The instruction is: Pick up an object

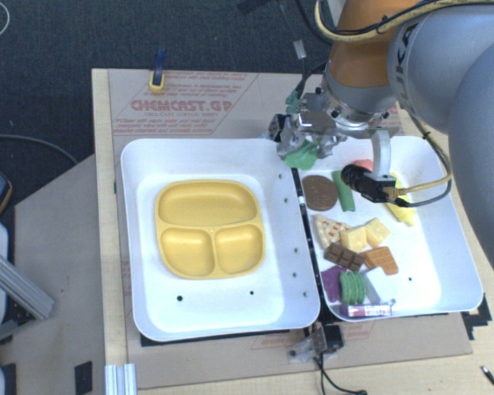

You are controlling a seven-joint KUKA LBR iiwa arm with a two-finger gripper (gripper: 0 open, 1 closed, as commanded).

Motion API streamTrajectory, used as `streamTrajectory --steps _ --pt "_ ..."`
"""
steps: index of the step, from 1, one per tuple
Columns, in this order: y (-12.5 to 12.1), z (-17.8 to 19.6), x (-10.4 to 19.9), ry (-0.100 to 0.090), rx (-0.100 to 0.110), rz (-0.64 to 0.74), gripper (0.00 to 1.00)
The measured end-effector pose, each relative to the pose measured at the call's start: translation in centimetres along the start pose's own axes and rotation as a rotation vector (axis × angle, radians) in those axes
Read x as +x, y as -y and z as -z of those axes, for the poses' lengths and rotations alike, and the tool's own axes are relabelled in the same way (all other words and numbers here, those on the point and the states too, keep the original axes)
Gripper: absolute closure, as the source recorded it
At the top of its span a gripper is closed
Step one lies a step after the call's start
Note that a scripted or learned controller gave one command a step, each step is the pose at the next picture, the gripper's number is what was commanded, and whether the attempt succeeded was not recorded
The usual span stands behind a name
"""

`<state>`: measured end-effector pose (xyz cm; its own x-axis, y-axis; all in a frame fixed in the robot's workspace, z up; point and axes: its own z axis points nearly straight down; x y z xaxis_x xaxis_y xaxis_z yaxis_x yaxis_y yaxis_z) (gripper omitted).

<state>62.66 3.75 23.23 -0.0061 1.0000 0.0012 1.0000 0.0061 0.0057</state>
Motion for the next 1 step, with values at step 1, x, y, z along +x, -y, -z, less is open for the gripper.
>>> streamTrajectory --steps 1 --pt "-0.49 -1.77 0.83 0.002 0.008 -0.004 1.0"
